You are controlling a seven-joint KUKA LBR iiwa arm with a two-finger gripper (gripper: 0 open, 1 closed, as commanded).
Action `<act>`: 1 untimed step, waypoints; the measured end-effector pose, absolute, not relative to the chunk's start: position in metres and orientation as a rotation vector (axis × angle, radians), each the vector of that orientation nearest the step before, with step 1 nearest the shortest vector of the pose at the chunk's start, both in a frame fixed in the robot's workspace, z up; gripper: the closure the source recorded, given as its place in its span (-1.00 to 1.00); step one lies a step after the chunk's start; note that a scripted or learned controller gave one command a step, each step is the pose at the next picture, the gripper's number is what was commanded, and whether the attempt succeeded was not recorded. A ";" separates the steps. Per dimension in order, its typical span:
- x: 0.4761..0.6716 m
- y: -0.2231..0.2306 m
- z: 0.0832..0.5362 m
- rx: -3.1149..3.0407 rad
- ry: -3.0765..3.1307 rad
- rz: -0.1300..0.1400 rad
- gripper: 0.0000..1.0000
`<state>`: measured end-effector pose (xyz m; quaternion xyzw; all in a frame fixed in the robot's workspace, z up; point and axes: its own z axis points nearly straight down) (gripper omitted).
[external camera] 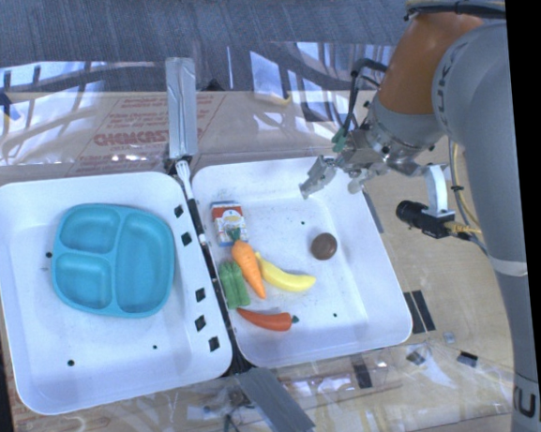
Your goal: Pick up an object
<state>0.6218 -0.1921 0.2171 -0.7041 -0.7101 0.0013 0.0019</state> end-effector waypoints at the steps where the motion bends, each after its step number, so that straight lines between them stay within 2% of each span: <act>1: 0.610 -0.115 0.109 -2.098 -2.342 -0.002 -1.00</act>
